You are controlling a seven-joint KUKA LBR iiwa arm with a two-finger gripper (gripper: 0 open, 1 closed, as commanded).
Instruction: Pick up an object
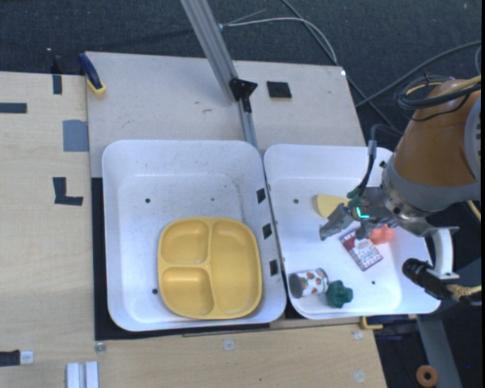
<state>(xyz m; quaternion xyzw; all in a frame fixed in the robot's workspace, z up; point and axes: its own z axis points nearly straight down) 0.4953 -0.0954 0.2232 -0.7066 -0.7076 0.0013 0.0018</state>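
One fixed camera looks down at a slant from above the bench (32, 217), far enough to take in both white bins (121, 176), the arm (436, 144) entering from the right.

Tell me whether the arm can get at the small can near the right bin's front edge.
Probably yes: the can lies uncovered, with only a green toy touching its right side.

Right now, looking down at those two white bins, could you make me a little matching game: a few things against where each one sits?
Things:
1. yellow divided plate
2. green toy
3. small can
4. yellow wedge

Places:
A. right bin, just left of the green toy
B. left bin
C. right bin, near front edge
D. right bin, left of the gripper

Pairs: 1-B, 2-C, 3-A, 4-D
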